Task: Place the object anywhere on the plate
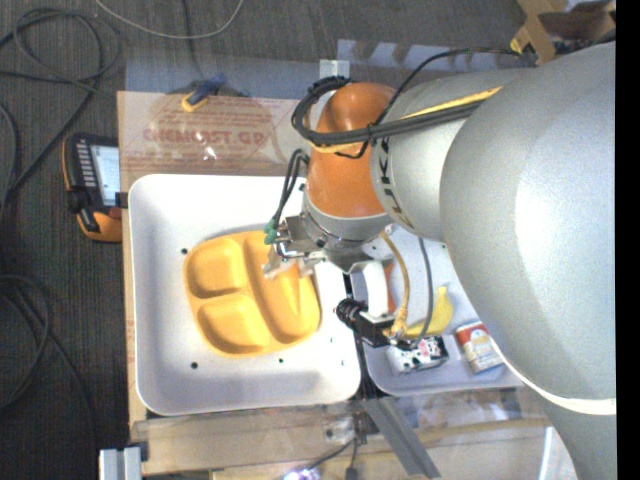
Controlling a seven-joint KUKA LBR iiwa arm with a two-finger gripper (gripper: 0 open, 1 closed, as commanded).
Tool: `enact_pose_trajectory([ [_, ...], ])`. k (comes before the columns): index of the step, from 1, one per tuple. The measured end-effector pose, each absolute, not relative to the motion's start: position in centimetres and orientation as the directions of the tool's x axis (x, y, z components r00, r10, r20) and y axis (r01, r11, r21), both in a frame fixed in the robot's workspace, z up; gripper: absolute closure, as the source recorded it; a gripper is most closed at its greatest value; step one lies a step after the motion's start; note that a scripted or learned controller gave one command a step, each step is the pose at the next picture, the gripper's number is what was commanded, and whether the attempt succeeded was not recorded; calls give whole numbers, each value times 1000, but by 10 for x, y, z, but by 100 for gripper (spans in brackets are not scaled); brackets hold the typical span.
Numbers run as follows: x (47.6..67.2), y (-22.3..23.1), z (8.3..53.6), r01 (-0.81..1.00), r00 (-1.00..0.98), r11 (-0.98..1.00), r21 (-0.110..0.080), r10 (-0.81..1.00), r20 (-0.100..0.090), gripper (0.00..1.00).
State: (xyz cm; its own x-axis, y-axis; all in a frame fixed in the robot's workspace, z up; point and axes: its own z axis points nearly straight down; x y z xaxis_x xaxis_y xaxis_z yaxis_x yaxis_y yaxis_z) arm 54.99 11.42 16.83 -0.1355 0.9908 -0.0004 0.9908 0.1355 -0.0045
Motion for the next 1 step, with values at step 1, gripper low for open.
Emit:
enact_pose_trajectory([
  [1, 550, 114, 168, 991, -135, 135, -4, 991, 0, 0],
])
